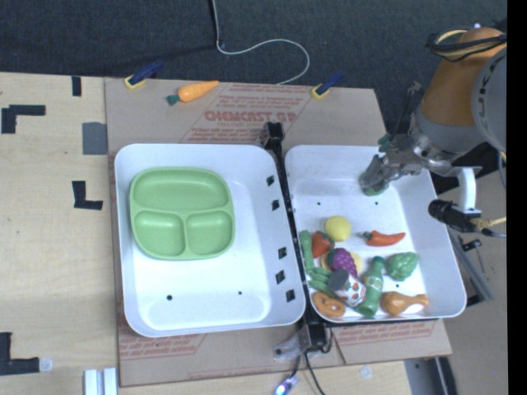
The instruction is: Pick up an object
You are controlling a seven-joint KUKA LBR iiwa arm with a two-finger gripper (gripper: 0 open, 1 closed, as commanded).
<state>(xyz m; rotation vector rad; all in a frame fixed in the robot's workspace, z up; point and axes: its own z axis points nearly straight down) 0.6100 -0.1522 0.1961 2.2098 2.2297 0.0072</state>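
From the overhead camera, the gripper [375,179] hung over the upper, bare stretch of the right bin [329,167], low to the floor of it, with the grey arm [461,97] reaching in from the right. At that slant the tip was a blurred grey lump, so whether it was spread or closed could not be told, and nothing could be made out in its grasp.

The toys lay well apart from it, heaped in the lower half of the same bin. Nearest were the yellow lemon [337,226] and the red chili [384,238], both below the tool toward the near edge. The chili's long axis ran roughly across the bin, left to right, stem end at the left. Beyond them sat the green broccoli piece [402,264] and a tangled cluster.

The left bin [198,303] held a green divided plate [181,212].

Judging by this, the coming reach would have to travel down the bin toward the viewer, probably to the lemon or chili.
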